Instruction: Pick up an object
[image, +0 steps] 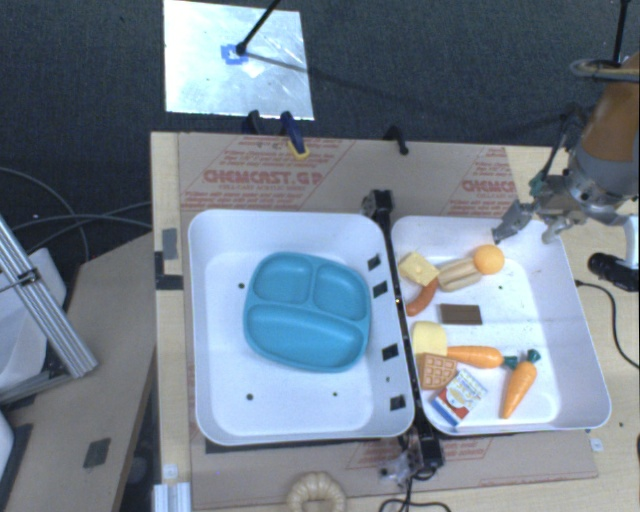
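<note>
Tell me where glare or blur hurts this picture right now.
Camera view: the shiny silver sheet beyond the bench glares white near its middle; the two-finger gripper over the right white bin looks soft and blurred; the small toy foods, like the round orange ball, are coarse but readable; the blue divided plate is evenly lit.

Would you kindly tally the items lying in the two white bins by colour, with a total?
Blue: 1, the divided plate
Orange: 4, the ball, two carrots, the sausage
Yellow: 2, cheese pieces
Tan: 2, bread roll, waffle
Brown: 1, chocolate bar
Multicoloured: 1, packet
Total: 11
</note>
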